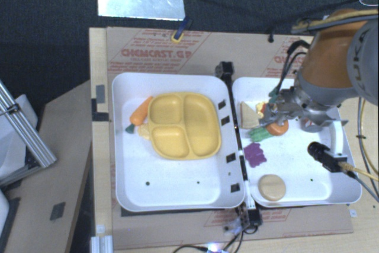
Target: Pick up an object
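The right bin (346,186) holds several toy foods. A pale wedge (249,116) lies near its left wall, with an orange piece (278,127) and a green piece (259,134) just beside it. Lower down lie a purple bunch of grapes (255,154) and a tan round biscuit (272,186). My gripper (274,113) hangs low over the upper left part of this bin, right above the orange piece and next to the wedge. The grey arm with its orange band (331,59) covers the bin's upper right.
The left bin (121,151) holds a yellow divided plate (180,126) and an orange carrot (141,110) at its left side. A black divider (234,127) runs between the bins. A black part (323,154) of the arm juts over the right bin.
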